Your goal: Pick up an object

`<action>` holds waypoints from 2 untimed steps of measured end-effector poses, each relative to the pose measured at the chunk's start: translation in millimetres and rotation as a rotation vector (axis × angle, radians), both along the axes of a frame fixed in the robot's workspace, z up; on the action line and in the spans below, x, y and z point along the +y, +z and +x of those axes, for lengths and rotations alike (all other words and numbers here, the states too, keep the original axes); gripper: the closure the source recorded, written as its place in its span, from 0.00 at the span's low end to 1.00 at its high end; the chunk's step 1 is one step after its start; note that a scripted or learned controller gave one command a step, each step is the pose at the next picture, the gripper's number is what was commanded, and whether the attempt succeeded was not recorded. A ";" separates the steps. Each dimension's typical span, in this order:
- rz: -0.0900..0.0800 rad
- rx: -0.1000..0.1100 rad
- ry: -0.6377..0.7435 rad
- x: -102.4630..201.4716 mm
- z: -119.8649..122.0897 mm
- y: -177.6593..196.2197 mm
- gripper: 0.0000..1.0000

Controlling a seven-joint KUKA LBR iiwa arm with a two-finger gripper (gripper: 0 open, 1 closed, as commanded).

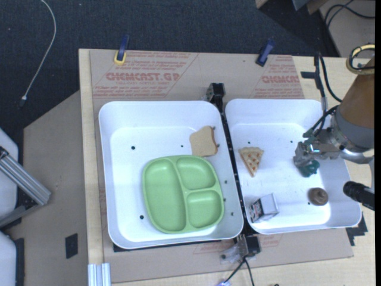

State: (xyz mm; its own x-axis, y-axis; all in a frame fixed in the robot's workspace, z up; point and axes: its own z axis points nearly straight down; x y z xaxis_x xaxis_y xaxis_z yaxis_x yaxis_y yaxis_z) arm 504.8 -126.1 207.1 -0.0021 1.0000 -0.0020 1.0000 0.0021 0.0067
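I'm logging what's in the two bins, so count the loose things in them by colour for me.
Green: 1, the divided plastic plate
Tan: 2, the bread-slice toy and the waffle wedge
Teal: 1, the small lump under the gripper
Brown: 1, the round doughnut-like piece
Silver-grey: 1, the small box
Total: 6

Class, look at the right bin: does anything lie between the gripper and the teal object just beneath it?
Nothing visible does. The gripper sits directly over the teal object near the right bin's right side. The brown round piece, waffle wedge and small grey box all lie apart from it.
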 end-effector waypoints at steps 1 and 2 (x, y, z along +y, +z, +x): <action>0.000 0.002 -0.001 -0.1 1.2 26.1 1.00; 0.002 0.003 0.004 44.2 18.5 32.8 1.00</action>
State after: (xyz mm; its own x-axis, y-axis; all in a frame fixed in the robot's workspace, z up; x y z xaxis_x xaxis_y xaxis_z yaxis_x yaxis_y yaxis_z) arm 523.3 -82.0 239.9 -0.0060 1.0000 0.0003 1.0000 0.0060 0.0034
